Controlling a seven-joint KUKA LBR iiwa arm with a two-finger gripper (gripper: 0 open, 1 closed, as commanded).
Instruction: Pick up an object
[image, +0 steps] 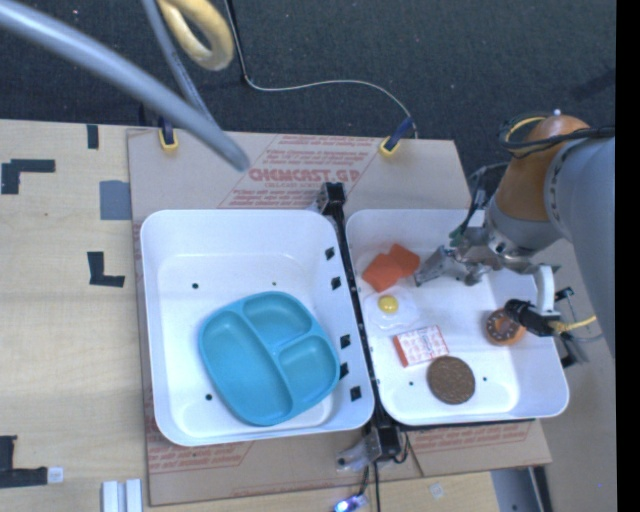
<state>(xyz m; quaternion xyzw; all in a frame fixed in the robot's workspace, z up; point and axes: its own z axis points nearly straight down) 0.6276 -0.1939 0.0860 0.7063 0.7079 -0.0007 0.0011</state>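
Orange object (390, 267) is located in the right bin (535, 400), toward its upper left, with nothing gripping it. The gripper (432, 270) is positioned just beside it, to its right; finger state cannot be determined. A blue divided plate (268, 356) is noted in the left bin (170, 260).

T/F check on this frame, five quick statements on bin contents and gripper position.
1. The blue tray lies in the left bin. True.
2. The brown disc sits in the left bin. False: it is in the right bin.
3. The orange piece lies above the fried egg in the view. True.
4. The gripper hangs over the left bin. False: it is over the right bin.
5. The red-and-white packet rests on the tray. False: it lies beside the disc.
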